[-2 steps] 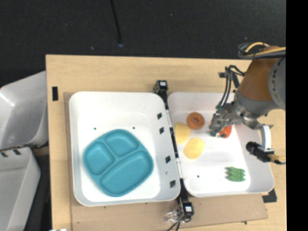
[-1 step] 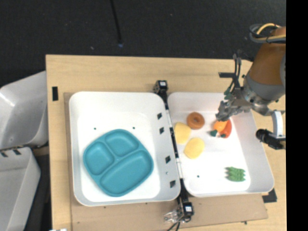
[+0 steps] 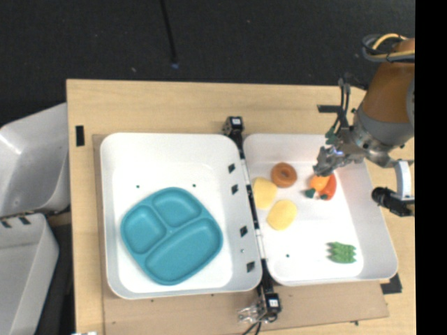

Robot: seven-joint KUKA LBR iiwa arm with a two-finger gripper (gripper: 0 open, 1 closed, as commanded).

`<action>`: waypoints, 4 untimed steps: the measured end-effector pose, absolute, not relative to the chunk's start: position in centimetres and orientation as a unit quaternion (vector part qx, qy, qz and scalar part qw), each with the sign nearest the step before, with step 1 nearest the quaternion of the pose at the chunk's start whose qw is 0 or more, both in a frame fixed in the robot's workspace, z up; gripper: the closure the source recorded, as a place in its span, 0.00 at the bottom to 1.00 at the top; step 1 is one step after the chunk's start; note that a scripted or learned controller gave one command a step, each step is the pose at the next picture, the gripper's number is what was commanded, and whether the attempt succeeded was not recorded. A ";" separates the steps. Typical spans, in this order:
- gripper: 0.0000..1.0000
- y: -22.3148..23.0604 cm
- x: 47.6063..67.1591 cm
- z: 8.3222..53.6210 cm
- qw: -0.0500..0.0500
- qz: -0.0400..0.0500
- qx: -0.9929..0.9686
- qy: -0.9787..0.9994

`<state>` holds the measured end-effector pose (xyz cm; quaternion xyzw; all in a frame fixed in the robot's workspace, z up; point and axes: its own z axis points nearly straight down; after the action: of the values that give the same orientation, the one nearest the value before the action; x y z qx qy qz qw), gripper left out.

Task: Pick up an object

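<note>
Two white bins side by side on the desk [image 3: 84,110]. In the left bin [image 3: 112,159], one blue three-compartment plate [image 3: 172,235]. In the right bin [image 3: 370,243]: one brown doughnut [image 3: 283,174] left of the toy carrot [image 3: 323,186], two yellow pieces [image 3: 265,192] [image 3: 281,214] lower left of the carrot, one green leafy piece [image 3: 342,252] below it. One tool [image 3: 327,160] right above the carrot, touching or nearly; opening and grip impossible to tell.

Blue divided plate [image 3: 172,235] in left bin [image 3: 112,187]
</note>
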<state>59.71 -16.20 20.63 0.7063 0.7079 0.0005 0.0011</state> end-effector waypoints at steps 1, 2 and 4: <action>1.00 -11.0 58.2 22.4 0.000 0.001 0.705 0.709; 1.00 -6.3 57.3 23.8 0.000 0.001 0.705 0.710; 1.00 3.3 54.6 23.7 -0.001 0.000 0.705 0.710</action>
<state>54.63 3.31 23.73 0.7047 0.7095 0.0005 -0.0009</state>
